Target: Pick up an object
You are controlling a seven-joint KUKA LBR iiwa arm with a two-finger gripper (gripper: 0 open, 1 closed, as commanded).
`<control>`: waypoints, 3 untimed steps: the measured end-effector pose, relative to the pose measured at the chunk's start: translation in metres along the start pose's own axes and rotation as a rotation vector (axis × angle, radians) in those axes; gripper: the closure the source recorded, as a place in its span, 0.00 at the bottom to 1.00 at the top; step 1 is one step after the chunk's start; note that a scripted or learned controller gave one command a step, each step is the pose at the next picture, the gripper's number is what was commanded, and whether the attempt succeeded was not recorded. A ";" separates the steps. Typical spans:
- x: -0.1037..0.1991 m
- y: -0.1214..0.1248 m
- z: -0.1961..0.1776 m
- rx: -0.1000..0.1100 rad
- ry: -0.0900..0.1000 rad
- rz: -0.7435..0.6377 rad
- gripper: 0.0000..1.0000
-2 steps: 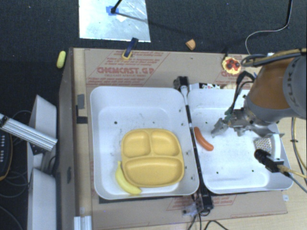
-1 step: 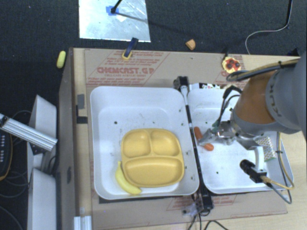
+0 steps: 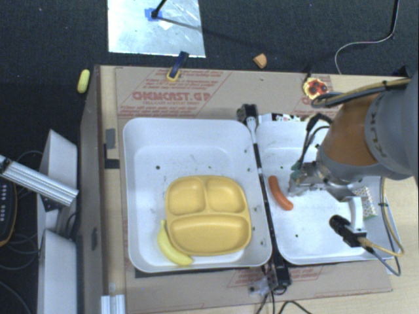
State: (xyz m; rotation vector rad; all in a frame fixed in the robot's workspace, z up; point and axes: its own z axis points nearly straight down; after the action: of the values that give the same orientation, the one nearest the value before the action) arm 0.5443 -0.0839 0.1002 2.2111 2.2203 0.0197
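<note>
Camera view: cardboard (image 3: 171, 97) reads "CHEMCAST" (red print).

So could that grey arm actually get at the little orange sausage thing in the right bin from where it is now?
Probably yes. The sausage lies flat on the open floor of the right bin, near the divider, with nothing on top of it. The gripper is just beside it, to its right. The nearby bin wall might crowd a grasp slightly.

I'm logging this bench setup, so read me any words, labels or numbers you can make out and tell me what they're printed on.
"CHEMCAST GP", in red on the brown protective sheet behind the left bin.
Smaller red print lines above and below it: too blurred to read.
Red print along the sheet's front edge: unreadable.
</note>
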 end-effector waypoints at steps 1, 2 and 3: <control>0.000 0.000 0.000 0.001 0.000 0.000 0.00; -0.061 -0.059 0.015 0.014 -0.004 0.005 0.00; -0.106 0.019 0.015 0.012 -0.005 0.001 0.00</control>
State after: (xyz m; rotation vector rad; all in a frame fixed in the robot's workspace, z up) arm 0.5636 -0.1894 0.0848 2.2158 2.2225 0.0016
